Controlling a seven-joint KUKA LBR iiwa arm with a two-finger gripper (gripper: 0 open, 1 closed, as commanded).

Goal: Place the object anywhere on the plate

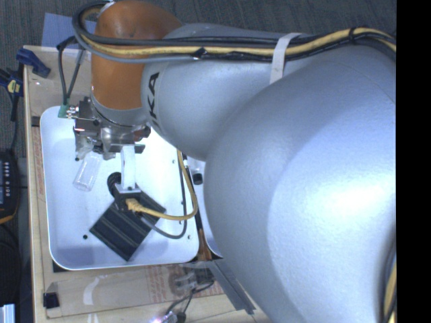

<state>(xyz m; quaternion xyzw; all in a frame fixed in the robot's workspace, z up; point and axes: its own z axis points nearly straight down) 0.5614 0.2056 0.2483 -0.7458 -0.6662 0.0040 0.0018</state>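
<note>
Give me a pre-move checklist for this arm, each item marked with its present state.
1. Position of the gripper: ok. It hangs over the upper-left part of the left bin.
2. Object in grasp: cannot tell. A clear pale piece shows just under the gripper, but it may be a loose thing or part of the tool.
3. Where the plate is: cannot tell. The arm covers the bench's right side.
4. Path out of the bin: cannot tell, for the same reason.
5. Bin floor beside the gripper: ok, bare white to its left.
</note>
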